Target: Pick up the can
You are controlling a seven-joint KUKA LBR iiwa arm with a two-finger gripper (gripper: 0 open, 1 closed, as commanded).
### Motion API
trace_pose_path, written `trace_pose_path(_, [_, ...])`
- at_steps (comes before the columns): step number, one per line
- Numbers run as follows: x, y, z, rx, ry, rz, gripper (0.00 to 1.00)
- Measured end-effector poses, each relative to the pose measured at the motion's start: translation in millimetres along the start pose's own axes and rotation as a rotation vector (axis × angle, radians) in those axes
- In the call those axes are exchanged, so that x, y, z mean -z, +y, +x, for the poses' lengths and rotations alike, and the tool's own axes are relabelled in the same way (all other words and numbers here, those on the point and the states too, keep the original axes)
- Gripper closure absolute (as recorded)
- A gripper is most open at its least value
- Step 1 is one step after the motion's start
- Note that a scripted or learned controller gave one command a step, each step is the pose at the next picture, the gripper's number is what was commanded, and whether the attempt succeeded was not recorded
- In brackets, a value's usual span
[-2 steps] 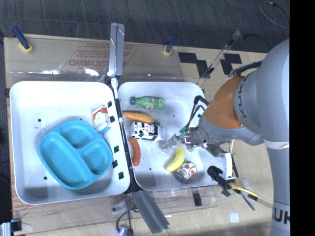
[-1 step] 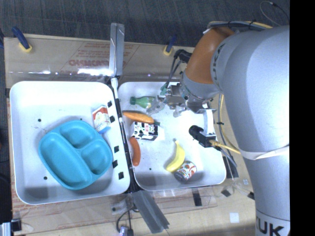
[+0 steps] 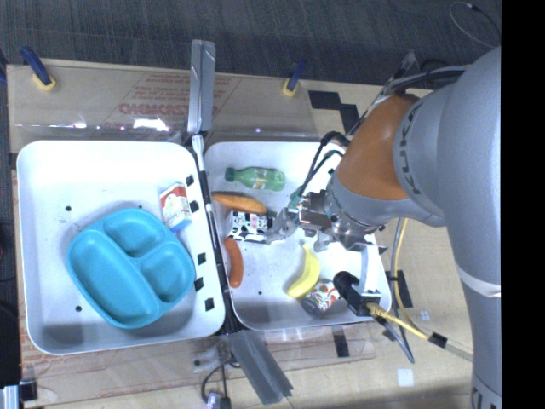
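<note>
gripper (image 3: 278,227) sits in right bin (image 3: 271,301), tip at a b&w patterned flat pack (image 3: 247,224); open or closed: can't tell. can (image 3: 318,299), short cylinder w/ dark top and red-white label, lies at near-right of that bin, just beside curved yellow banana (image 3: 306,273), apart from gripper. green plastic bottle (image 3: 255,177) at far side. left bin (image 3: 51,186): glossy blue 3-section plate (image 3: 132,267), small red-white carton (image 3: 174,205).

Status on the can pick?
Gripper low in right bin, by the black-and-white pack, away from the can. Can lies at the bin's near wall. Banana close beside it.
</note>
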State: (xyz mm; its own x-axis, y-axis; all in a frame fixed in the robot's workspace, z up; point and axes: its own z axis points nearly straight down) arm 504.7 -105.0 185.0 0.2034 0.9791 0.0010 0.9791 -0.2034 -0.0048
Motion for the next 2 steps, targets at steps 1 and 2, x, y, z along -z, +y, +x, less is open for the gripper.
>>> trace_pose_path(1, [-53, -17, -48, -0.004, -0.001, 0.0, 0.0])
trace_pose_path(2, [-53, -8, -99, 0.079, -0.001, -0.003, 0.0])
